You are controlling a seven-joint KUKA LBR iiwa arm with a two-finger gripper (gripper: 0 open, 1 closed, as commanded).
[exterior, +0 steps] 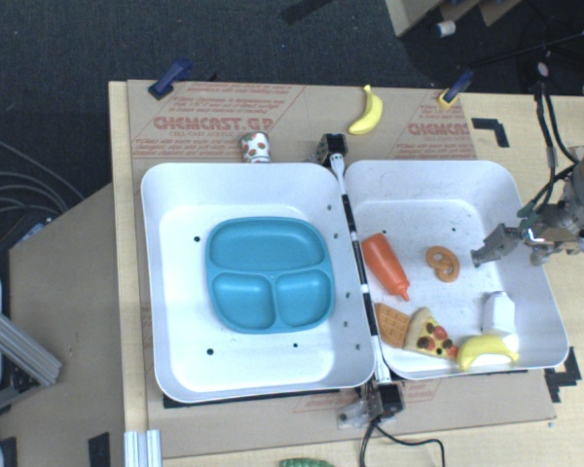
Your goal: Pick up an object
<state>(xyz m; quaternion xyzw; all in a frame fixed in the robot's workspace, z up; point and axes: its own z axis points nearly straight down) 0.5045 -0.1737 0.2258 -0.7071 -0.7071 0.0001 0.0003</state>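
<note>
You are hovering the pincer (489, 252), jaws spread wide and holding nothing, just right of the small brown twisted pretzel (443, 263); next, I judge, you'd shift over it and descend.

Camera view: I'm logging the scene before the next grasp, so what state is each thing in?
Blue divided plate: flat in the left bin.
Orange bottle: lying on its side, right bin.
Pretzel: lying flat.
Pizza slice: lying flat.
Yellow banana: against the near wall.
Gripper: above the right bin, holding nothing.
</note>
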